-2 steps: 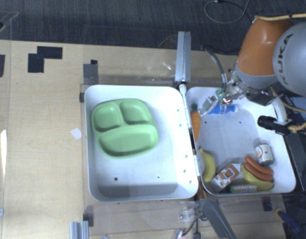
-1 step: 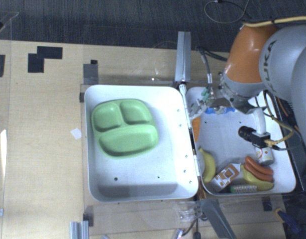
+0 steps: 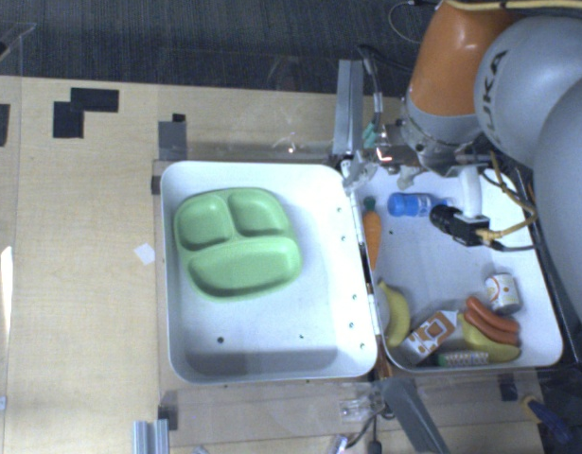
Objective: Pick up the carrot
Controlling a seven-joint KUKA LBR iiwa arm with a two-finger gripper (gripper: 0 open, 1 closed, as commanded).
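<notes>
Camera view from above: robot arm over the right bin, carrot not yet picked.

Orange carrot lies along the right bin's left wall, near its far corner. The gripper hangs just beyond that corner; its grip state cannot be told. Approach step, likely: next it must descend over the carrot, close to the wall. A green divided plate sits in the left bin.

bright overhead light | soft focus | glare on bench left

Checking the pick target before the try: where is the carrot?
The carrot lies in the right bin, along its left wall, below the blue bottle and above the banana.
</notes>
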